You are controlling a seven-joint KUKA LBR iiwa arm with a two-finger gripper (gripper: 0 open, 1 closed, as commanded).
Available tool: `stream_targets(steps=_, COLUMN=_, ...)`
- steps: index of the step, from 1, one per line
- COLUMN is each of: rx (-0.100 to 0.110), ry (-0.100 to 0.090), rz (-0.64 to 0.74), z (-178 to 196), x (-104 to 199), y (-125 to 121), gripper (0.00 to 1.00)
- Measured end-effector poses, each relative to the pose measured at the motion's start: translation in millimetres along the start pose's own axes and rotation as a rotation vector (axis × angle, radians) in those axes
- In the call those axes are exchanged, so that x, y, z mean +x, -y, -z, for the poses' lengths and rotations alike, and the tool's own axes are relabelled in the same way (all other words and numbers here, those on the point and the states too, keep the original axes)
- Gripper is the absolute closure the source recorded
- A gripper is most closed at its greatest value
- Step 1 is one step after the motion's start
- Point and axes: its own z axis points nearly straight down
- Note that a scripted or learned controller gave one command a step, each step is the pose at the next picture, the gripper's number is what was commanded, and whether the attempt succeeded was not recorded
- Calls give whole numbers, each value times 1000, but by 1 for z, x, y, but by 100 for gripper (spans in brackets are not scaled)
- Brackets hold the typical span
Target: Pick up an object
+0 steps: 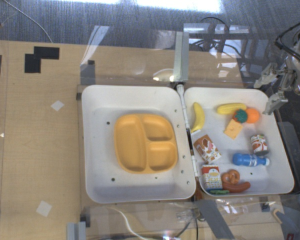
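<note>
A divided plate [145, 143] lies in the left bin [97, 134]. The right bin [280, 154] holds two bananas [198, 117], a can [258, 144] and a bottle [250, 160] just before it.

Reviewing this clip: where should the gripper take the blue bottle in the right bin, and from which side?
Probably across the middle of the blue bottle, coming straight down. It lies flat, long axis left-right, white cap to the right, with bare bin floor above and below for the fingers.

You look down from one fixed camera high above the worktop [35, 134], tilted slightly toward the far side. It stands well back, taking in both white bins [95, 184] whole, with floor beyond the far edge.
</note>
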Motion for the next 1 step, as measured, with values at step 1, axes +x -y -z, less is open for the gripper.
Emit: stream_targets(steps=1, rx=0, ry=-7, rz=-343, z=-154, x=-8, y=8, gripper=0)
